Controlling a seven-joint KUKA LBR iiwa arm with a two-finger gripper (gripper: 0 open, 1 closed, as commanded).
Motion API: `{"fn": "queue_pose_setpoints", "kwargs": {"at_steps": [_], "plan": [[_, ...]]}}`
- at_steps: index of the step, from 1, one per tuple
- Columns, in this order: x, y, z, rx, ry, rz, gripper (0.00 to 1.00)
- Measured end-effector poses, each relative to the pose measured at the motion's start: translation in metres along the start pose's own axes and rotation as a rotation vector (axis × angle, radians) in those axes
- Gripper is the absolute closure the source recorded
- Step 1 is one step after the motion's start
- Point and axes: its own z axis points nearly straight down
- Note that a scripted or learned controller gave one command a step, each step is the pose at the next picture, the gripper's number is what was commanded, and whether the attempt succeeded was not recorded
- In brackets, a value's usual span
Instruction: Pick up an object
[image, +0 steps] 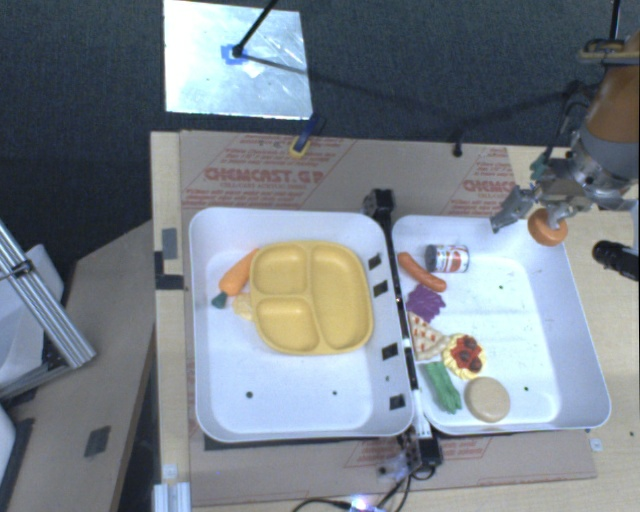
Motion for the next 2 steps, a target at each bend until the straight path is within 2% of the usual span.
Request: {"fn": "queue_pose_setpoints", "kwargs": {"at_steps": [1,2], "plan": [[0.000,0.002,-0.008,-0.013,-0.003,-0.002,0.00],[0.003,-0.003,0.035,-0.009,-0.001,-0.001,0.00]]}}
